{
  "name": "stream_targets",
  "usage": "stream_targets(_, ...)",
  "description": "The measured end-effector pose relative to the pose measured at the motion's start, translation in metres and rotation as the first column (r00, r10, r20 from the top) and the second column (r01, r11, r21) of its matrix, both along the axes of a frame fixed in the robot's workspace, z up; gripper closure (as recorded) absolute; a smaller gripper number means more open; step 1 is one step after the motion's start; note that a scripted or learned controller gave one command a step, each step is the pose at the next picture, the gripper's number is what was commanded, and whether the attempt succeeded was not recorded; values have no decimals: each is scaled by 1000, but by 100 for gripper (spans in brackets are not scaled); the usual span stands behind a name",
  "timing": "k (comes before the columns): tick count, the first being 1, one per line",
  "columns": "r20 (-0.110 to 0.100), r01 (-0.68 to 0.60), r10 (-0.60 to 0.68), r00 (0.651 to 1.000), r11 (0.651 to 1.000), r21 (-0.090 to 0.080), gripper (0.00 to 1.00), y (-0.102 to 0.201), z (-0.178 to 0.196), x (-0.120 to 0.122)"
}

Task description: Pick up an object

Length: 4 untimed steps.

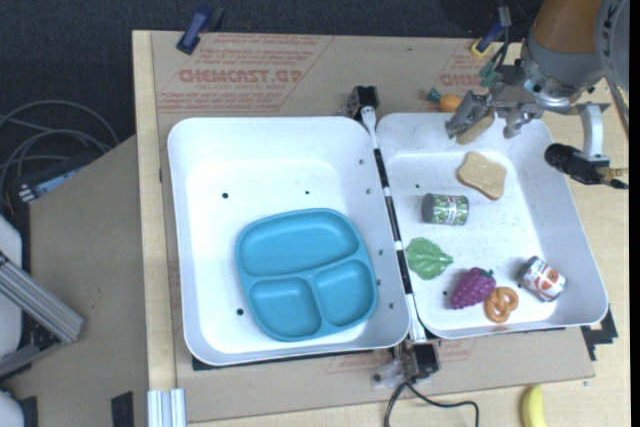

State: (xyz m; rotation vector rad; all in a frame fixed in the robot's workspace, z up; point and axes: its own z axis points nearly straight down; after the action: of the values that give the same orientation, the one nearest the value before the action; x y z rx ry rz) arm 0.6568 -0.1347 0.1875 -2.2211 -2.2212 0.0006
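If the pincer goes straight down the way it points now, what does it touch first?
Most likely the bare floor of the right bin near its far edge. The pincer hangs just beyond the bread slice; depth is hard to judge, so it might clip it.

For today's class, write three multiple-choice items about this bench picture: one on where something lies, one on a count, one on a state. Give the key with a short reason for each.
1. Where does the blue three-compartment plastic tray lie?
A. in the left white bin
B. in the right white bin
C. on the cardboard outside both bins

2. How many objects lie in the right white bin?
A. three
B. six
C. nine

3. How does the small green-labelled can lie?
A. upright
B. on its side
C. on the tan slice of toy bread

Key: 1 A, the tray fills the left bin's lower half. 2 B: bread, can, green leaf, purple grapes, orange pretzel, red-and-white can. 3 B, its round wall faces up, apart from the bread.
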Motion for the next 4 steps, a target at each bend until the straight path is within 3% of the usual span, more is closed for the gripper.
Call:
stream_targets(1,5,-1,1,1000,1000,-1,0,12,-101,-17)
stream_targets(2,5,0,0,1000,1000,-1,0,40,-100,-65)
stream_targets(4,9,0,0,1000,1000,-2,0,38,-100,-99)
